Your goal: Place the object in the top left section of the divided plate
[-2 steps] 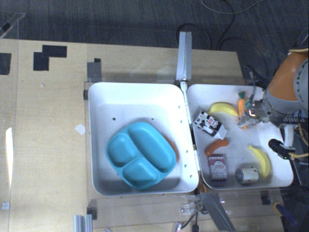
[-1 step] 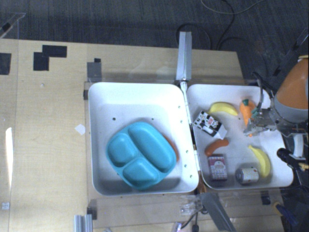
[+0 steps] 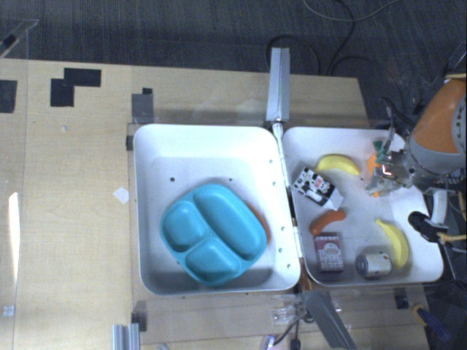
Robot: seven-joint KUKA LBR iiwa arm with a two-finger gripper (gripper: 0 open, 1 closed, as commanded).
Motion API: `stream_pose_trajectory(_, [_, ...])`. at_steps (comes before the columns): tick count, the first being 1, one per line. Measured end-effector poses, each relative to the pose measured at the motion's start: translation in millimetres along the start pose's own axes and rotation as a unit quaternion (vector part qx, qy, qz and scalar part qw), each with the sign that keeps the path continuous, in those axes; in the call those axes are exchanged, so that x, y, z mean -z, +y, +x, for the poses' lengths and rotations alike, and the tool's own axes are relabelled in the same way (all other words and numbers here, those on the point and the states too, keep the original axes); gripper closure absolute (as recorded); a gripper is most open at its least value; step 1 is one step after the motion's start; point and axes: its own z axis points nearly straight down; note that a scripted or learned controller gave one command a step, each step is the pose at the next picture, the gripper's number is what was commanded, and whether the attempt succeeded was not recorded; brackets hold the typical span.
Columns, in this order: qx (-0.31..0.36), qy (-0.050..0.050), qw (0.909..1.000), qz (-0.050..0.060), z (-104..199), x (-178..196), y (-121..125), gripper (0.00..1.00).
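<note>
A blue divided plate lies tilted in the left bin; it has one long section and two smaller ones, all bare. My gripper hangs over the right bin near its far right side. A small orange piece with a green tip sits right against the gripper's left side; whether it is held is not visible. Below the gripper lies a yellow banana, and to its left a second banana.
The right bin also holds a black-and-white box, an orange-red sausage, a dark red packet and a grey can. A metal divider post stands between the bins at the back.
</note>
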Motion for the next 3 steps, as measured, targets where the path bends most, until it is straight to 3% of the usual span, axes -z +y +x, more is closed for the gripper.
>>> stream_pose_trajectory(1, [0.000,0.000,1.0000,0.001,-9.2,31.9,-59.7,1.00])
stream_pose_trajectory(2, [-0.086,0.000,0.9963,0.000,23.6,104.9,18.9,1.00])
stream_pose_trajectory(3, [-0.087,0.000,0.9962,0.000,7.2,173.0,-21.9,1.00])
